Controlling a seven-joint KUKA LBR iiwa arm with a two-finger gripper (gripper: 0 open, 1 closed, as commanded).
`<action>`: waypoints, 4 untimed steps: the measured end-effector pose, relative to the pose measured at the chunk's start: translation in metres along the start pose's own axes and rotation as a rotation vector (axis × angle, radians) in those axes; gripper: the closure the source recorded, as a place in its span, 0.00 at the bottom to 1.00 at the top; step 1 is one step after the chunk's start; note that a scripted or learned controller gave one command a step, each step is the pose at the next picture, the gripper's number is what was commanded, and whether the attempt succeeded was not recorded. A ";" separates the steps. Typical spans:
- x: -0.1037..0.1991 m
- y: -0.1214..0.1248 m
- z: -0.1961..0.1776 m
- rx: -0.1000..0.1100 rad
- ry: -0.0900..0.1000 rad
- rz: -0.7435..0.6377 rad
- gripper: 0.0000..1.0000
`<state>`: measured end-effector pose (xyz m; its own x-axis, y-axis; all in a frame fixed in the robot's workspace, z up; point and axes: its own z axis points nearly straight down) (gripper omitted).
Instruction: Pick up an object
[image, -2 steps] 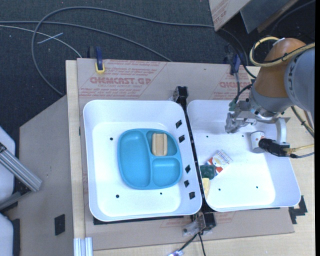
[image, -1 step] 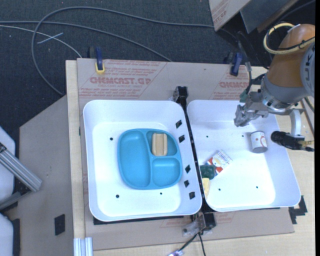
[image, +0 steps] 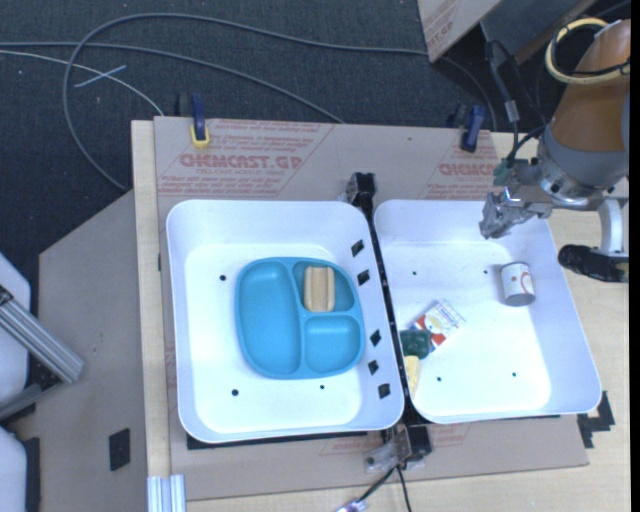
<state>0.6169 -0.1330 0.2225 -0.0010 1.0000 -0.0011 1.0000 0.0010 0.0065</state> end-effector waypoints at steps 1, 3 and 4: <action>0.043 -0.020 -0.009 0.008 0.004 -0.003 1.00; 0.145 -0.059 -0.010 0.011 0.005 -0.004 1.00; 0.200 -0.085 -0.015 0.011 0.005 -0.005 1.00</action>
